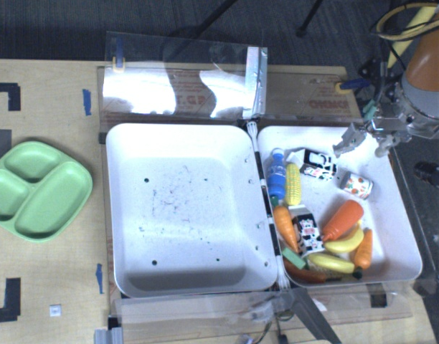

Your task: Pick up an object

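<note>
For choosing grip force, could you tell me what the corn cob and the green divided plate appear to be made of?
Corn cob: probably moulded plastic, a toy, uniformly yellow with a faint sheen. Green divided plate: likely matte plastic, evenly pale green with soft rounded rims. Neither is certain from this view.

A pale wooden bench (pixel 47 84) stood on dark grey carpet (pixel 133 6). Black tripod legs (pixel 227 9) crossed the floor. Glare lit a clear plastic sheet (pixel 176 81).

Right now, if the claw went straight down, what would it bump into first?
Probably the bare white floor of the right bin, near its back corner. The claw hangs with its fingers apart, and the small white carton lies close by, though depth is hard to judge.
</note>
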